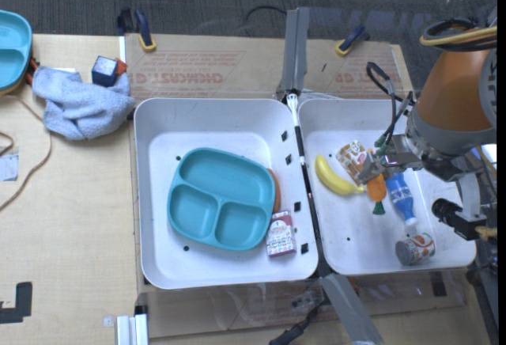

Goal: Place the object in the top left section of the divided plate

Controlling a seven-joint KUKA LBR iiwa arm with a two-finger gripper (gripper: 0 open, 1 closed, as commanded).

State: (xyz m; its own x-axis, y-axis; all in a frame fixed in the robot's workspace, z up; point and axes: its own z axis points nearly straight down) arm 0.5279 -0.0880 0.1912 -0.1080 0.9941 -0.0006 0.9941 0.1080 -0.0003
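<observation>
Down in the right bin [451,256], gripper [371,169] sits low over a cluster of items; can't tell how it is set, too small and cluttered. Arm [455,94] comes in from the right, orange band above the wrist. Banana [334,177] lies just left of the gripper, apart from it or barely touching, unclear. Patterned snack packet [352,155] right at the gripper tip. Orange carrot-like toy [378,191] and blue-capped bottle [401,197] just below it. Small can [415,248] near the bin's lower right. Left bin [150,201] holds the teal divided plate [223,197], three sections, all bare. Small red-and-white box [281,236] touching the plate's lower right edge. Grey cloth [79,104] on the bench, upper left.
</observation>
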